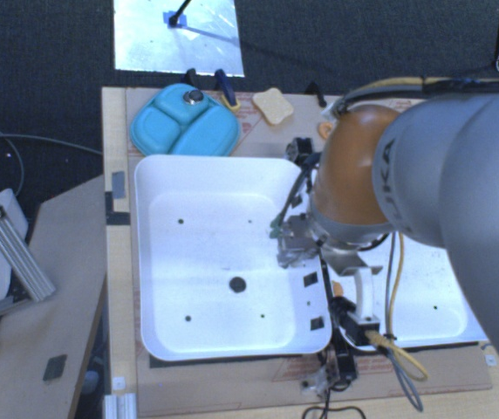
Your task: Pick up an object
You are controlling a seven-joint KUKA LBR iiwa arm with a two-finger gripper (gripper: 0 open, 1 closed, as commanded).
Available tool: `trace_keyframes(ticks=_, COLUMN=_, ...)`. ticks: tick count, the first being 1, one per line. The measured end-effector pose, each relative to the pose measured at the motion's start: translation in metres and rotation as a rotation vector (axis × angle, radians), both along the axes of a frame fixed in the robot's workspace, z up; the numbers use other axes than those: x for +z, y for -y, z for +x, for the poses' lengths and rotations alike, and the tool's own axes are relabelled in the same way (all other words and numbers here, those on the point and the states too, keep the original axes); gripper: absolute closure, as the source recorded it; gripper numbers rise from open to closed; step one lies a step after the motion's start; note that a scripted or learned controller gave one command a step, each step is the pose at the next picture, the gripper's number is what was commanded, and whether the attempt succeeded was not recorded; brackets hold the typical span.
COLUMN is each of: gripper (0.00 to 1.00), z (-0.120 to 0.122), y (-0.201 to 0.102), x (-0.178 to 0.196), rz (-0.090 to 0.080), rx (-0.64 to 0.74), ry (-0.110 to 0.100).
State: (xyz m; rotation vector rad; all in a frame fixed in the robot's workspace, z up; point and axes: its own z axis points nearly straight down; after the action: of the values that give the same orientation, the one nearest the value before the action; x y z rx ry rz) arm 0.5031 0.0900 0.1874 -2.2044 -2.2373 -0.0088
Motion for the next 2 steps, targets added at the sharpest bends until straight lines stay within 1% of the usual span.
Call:
trace_keyframes(ticks=1, gripper=1.0, z=0.034, y=-0.01, x=0.182, rz=-0.001, rx=-0.007, ry=0.015)
trace_keyframes(ticks=2, gripper=1.0, z=0.039, y=-0.053, x=0.091, rz=-0.004, rx=-0.007, ry=-0.007)
